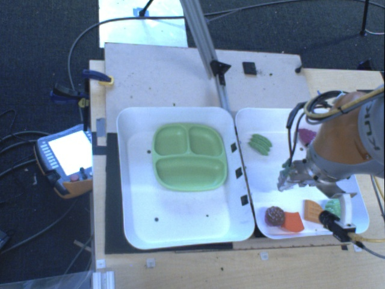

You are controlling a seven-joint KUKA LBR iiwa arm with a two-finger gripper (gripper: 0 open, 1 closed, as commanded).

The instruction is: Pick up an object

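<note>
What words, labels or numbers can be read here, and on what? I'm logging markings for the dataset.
None can be read.
Handheld screen unit left of the bench: its screen glows white, any text too blurred.
Green divided plate, bins and toy food: no markings visible.

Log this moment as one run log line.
claw above right bin | holding nothing seen | green pod untouched | green tray in left bin

I am seeing bright, even overhead light washing the two white bins [180, 221] nearly to glare, the green tray [189, 157] casting only a faint shadow, while the whole frame is looking soft and grainy and the dark floor [36, 41] is staying dim.
</note>
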